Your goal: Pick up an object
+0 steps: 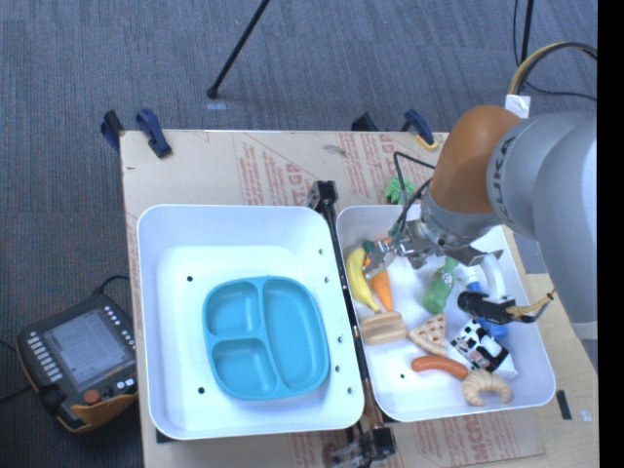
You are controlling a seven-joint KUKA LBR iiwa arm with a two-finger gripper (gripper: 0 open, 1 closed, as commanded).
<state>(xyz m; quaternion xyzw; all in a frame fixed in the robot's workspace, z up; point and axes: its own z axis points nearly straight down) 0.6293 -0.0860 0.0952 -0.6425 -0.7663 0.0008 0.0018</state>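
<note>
My gripper (pixel 385 253) hangs low over the upper left part of the right bin (pixel 531 359), just above the top ends of a yellow banana (pixel 358 279) and an orange carrot (pixel 382 290). A green bottle (pixel 438 290) lies just to the gripper's right. Further down the bin lie a tan bun (pixel 382 329), a cracker (pixel 429 335), a red sausage (pixel 439 366), a croissant (pixel 487 387) and a black-and-white cow toy (pixel 475 340). The arm's orange band (pixel 473 159) and grey body cover the bin's upper right corner.
The left bin (pixel 166 261) holds a blue divided plate (pixel 265 336). A black divider (pixel 343 281) runs between the bins. Clamps (pixel 153 131) grip the board's far edge. A teach pendant (pixel 78 359) lies on the floor at the left.
</note>
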